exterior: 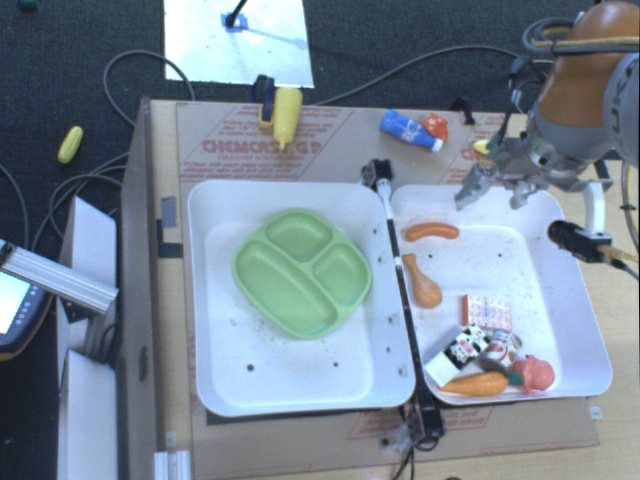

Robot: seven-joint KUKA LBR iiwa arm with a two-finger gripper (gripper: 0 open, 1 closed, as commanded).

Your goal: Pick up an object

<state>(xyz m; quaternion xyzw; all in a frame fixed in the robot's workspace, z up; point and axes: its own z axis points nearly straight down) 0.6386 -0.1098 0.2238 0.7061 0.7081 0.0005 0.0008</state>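
My gripper [497,193] hangs above the far edge of the right bin [570,298], open, with nothing between its fingers. In that bin lie a red sausage [431,232] near the far left corner and an orange drumstick-shaped piece [423,282] below it. Nearer the front sit a red and white packet [488,313], a black and white box [460,353], a carrot [476,384] and a pink piece [537,373]. The sausage lies left of and a little in front of the gripper.
The left bin [230,368] holds a green divided plate [302,271]. Behind the bins on the cardboard lie a yellow bottle [285,114] and a blue bottle [410,130]. A divider rail [397,278] runs between the bins.
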